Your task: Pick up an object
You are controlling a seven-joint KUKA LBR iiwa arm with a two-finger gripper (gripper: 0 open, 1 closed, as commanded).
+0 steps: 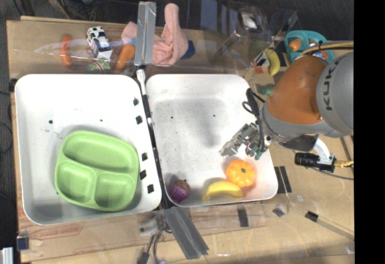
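Observation:
In the right bin (180, 91), along its near edge, lie an orange pumpkin-like fruit (240, 174), a yellow banana (222, 189) and a purple onion (178, 189). My gripper (240, 142) hangs just above and to the left of the orange fruit, over the bin's right part. Nothing shows between its fingers. The grey arm with its orange band (295, 97) comes in from the right. A green divided plate (96, 169) lies in the left bin (36, 100).
Behind the bins lie a pink cloth (165, 37), small toys (99, 46) and clear plastic. More toys, teal and yellow, sit at the back right (289, 46). A metal divider (147, 136) separates the two bins. A person's legs show at the top.

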